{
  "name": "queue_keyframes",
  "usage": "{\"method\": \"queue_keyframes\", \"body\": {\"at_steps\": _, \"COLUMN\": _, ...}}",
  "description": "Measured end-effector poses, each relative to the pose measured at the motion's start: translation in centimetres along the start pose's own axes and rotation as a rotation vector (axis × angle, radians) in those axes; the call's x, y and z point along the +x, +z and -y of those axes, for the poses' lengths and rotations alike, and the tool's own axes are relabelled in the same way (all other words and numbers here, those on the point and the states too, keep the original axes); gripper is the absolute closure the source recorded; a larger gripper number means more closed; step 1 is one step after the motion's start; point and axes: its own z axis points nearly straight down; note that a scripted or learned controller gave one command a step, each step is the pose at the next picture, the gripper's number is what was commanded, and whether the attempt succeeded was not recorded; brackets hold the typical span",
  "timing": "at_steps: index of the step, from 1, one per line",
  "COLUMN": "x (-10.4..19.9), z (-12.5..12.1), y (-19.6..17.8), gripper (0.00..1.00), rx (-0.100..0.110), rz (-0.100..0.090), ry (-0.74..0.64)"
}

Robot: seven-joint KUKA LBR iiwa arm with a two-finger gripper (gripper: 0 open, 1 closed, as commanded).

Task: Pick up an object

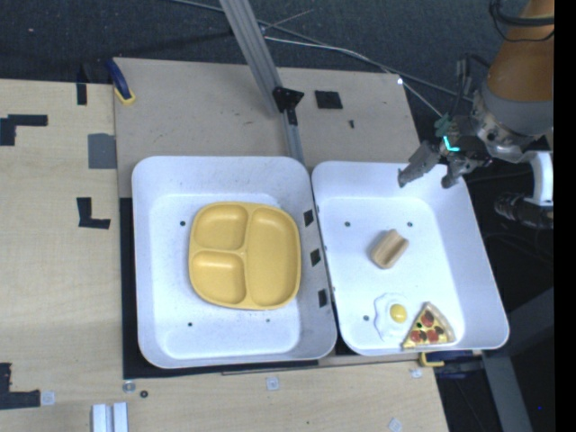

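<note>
Gripper [434, 169] hovers over the right white bin's [468, 232] far edge, near its far-right corner, w/ two dark fingers splayed wide apart & nothing between them. Candidate objs all sit in that bin: small tan cylindrical bread-roll-like block [389, 248] approx mid-bin, white fried-egg toy w/ yellow yolk [393, 316] near the near edge, pizza-slice toy w/ red toppings [428, 326] touching or just beside the egg, toward the near-right corner. Left white bin [153, 241] carries a yellow three-compartment plastic plate [245, 256], roughly centred.

Risks, as I judge them: egg & pizza lie flat & close together, so a descent there could clip both or close on nothing bc fingers can't get under thin edges. Tan block is the likelier pick, but it's round-ish & could roll or squirt out if fingers close off-centre. Bin wall is near the gripper, so a low sideways move may snag it.
</note>
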Motion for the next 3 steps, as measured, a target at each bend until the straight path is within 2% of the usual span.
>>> {"method": "queue_keyframes", "body": {"at_steps": 1, "x": 0.0, "z": 0.0, "y": -0.1, "gripper": 0.0, "rx": -0.002, "rz": 0.0, "ry": 0.0}}
{"method": "queue_keyframes", "body": {"at_steps": 2, "x": 0.1, "z": 0.7, "y": 4.5, "gripper": 0.0, "rx": 0.003, "rz": 0.001, "ry": 0.001}}
{"method": "queue_keyframes", "body": {"at_steps": 3, "x": 0.3, "z": 0.4, "y": 9.0, "gripper": 0.0, "rx": 0.002, "rz": 0.0, "ry": 0.0}}
